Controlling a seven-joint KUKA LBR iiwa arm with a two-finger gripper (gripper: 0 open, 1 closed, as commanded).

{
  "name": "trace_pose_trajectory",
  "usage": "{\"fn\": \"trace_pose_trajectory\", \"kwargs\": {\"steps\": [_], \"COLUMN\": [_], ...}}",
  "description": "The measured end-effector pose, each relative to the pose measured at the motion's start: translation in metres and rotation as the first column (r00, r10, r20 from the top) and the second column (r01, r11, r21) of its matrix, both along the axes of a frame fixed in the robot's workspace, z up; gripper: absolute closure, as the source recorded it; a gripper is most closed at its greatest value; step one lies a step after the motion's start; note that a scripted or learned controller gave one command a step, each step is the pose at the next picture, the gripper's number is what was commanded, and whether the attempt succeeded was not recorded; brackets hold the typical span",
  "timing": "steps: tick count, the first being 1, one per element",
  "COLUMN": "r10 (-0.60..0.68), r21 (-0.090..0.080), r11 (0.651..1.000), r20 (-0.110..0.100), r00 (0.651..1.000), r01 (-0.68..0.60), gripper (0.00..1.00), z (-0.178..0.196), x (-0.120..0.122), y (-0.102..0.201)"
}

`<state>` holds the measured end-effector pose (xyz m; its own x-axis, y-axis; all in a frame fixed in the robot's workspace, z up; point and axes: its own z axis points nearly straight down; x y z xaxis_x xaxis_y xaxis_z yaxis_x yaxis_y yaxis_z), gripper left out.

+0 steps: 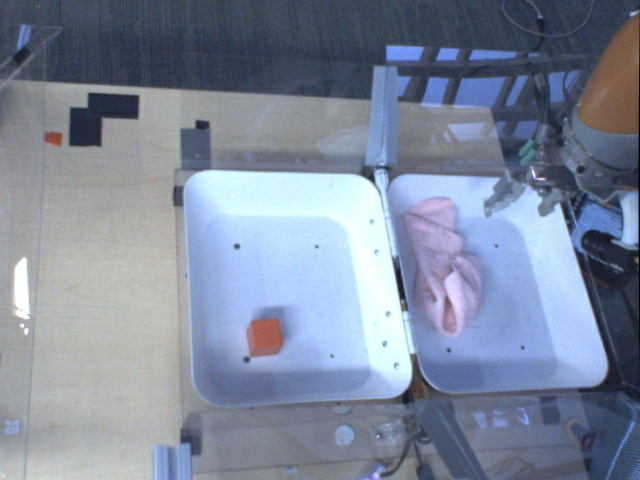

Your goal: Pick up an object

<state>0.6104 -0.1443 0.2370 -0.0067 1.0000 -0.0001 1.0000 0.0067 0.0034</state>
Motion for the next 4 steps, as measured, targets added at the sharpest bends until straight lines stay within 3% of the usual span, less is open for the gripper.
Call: {"fn": "trace_pose_trajectory", "kwargs": {"steps": [1, 2, 3, 4], "r10": [0.189, 0.349, 0.152, 0.159], "r21": [-0.003, -0.013, -0.004, -0.005], "r11": [0.982, 0.937, 0.988, 0.987], "r20": [0.009, 0.020, 0.015, 0.016], "r00": [0.982, 0.937, 0.988, 0.987], "r01": [-0.189, -0.349, -0.152, -0.159], "gripper": [0.00, 0.00, 0.00, 0.00], "z": [-0.138, -0.143, -0.145, -0.144], "x": [-0.024, -0.053, 0.017, -0.017], "y": [0.012, 0.032, 0.043, 0.043]}}
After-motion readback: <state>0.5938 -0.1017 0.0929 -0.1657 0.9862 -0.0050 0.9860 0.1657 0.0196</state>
